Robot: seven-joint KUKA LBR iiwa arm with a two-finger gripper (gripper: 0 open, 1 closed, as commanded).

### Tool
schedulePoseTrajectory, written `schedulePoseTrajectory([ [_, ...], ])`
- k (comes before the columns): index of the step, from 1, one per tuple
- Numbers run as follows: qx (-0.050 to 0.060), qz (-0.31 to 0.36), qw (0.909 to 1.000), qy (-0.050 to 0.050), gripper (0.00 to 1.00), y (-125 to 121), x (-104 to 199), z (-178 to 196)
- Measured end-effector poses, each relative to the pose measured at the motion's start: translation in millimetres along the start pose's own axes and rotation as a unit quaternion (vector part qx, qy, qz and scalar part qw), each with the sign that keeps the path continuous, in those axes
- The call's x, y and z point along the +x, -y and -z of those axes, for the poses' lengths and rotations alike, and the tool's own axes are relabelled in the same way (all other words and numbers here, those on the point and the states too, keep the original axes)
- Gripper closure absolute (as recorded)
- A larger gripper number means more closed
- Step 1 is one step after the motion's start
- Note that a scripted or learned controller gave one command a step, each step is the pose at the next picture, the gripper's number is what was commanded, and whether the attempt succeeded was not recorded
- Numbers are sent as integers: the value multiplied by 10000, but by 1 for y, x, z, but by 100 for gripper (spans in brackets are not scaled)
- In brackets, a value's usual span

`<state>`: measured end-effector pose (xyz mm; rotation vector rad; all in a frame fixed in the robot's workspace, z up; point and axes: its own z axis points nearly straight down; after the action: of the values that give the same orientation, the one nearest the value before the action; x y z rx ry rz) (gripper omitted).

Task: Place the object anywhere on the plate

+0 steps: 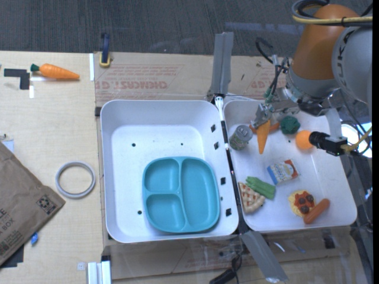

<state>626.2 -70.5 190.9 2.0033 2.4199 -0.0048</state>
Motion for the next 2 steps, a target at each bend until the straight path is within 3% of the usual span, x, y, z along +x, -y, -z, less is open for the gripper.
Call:
schedulePoseTrajectory([
  [1, 1, -320, 9995, -7, 100, 51, 95, 0],
  [2, -8, 1435, 9896, -3, 100, 2, 140, 0],
])
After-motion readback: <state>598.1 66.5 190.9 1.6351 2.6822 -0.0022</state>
